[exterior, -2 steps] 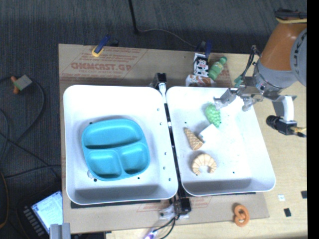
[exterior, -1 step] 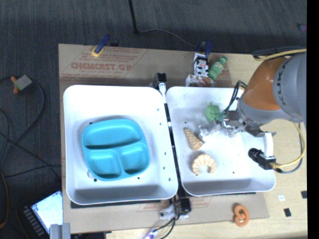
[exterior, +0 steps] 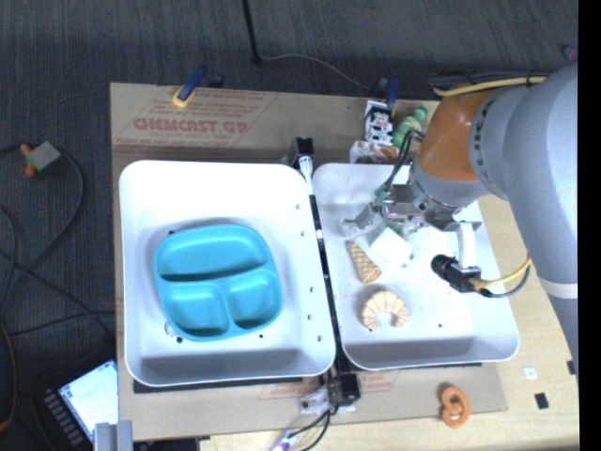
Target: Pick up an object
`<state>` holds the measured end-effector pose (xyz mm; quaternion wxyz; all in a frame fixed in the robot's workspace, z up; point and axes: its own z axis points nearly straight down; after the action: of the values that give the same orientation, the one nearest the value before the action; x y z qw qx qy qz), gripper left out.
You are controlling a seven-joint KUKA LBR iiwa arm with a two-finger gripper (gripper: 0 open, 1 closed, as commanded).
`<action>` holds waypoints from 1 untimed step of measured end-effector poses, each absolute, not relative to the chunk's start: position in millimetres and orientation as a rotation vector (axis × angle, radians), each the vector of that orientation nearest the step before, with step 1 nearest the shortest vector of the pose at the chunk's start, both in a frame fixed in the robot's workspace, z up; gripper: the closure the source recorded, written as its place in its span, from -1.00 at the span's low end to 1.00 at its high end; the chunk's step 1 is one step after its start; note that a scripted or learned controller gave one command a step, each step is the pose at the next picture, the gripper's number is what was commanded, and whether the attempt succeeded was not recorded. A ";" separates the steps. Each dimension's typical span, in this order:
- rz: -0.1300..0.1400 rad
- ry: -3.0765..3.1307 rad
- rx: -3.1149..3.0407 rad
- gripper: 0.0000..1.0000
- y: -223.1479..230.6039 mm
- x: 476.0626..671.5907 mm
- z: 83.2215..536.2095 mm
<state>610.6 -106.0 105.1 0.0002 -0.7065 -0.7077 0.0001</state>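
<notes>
My gripper [exterior: 383, 222] is low in the right bin [exterior: 488, 341], near its back left part. Just in front of it lies a small white block [exterior: 391, 247]; whether the gripper touches it is unclear. A tan ridged cone [exterior: 364, 259] rests to the left of the block. Closer to the bin's front edge lies a pale curled pastry-like piece [exterior: 385, 309]. The arm's grey body and orange band cover the bin's back right corner.
The left bin [exterior: 141, 195] holds a blue divided plate [exterior: 218, 281]. A small printed box [exterior: 377, 126] stands behind the right bin. An orange ring [exterior: 455, 404] lies on the bench in front. Blue clamps [exterior: 191, 85] grip the board's back edge.
</notes>
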 end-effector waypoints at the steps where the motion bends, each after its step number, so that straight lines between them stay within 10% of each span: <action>1: 0.002 -2.223 -2.219 1.00 -106.2 610.4 114.4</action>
<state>610.4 -106.2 114.4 0.0004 -0.7064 -0.7078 0.0006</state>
